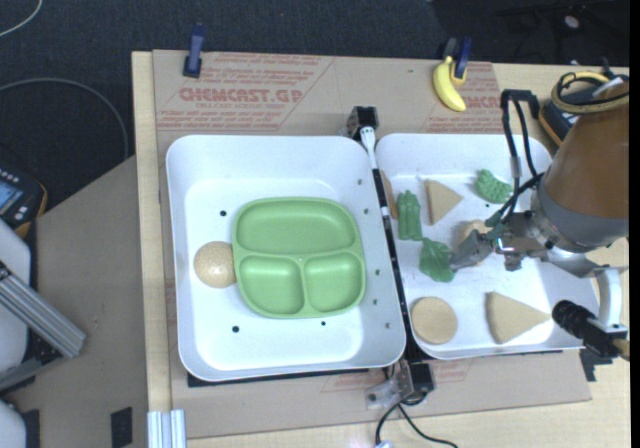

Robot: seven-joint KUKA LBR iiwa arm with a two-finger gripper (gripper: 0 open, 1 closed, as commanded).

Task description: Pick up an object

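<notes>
Arm [590,171] comes in from the right edge of the frame, its bulk covering the right part of the right bin [450,148] and whatever lies under it. The jaws [478,244] sit low at mid-bin, pointing left; they look slightly parted w/ nothing clearly between them, but they are small and blurred, so open vs closed: can't tell.

Around the jaws in the right bin: a green piece [436,260] just left of the tips, close, contact not clear; another green piece [409,215] up-left by the bin's left wall; a third green piece [491,185] near the upper middle, partly behind black cables. A tan wedge [441,199] lies above the jaws, a second tan wedge [514,317] at lower right, a round tan disc [434,320] at lower left.

Left bin [200,161] holds a green divided tray [298,256] at centre, w/ a tan ball [213,263] touching its left edge.

On the counter [160,116] above the right bin, a banana [450,86] next to a blue clamp
</notes>
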